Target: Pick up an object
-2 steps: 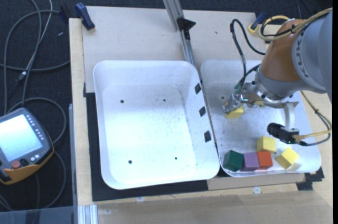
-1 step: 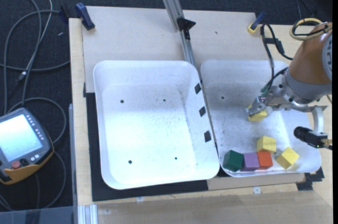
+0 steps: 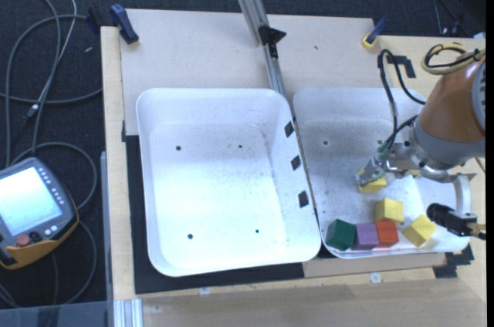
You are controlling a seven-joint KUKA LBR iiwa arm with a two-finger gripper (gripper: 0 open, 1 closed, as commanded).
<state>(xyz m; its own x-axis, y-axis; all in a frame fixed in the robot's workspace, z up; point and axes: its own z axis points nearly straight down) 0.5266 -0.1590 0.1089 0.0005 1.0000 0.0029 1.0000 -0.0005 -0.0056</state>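
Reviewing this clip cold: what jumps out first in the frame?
The grey-and-orange arm reaching into the right bin, its gripper down at a yellow block. Next, the bright cluster along that bin's near edge: green block, purple block, red block, plus two more yellow ones.

Grey arm [image 3: 446, 139] with wide orange band [image 3: 461, 106] above wrist. Black cables [image 3: 392, 86] looped along its side, one yellow-black cable [image 3: 446, 55] coiled on top. Small metallic gripper [image 3: 376, 171] at end.
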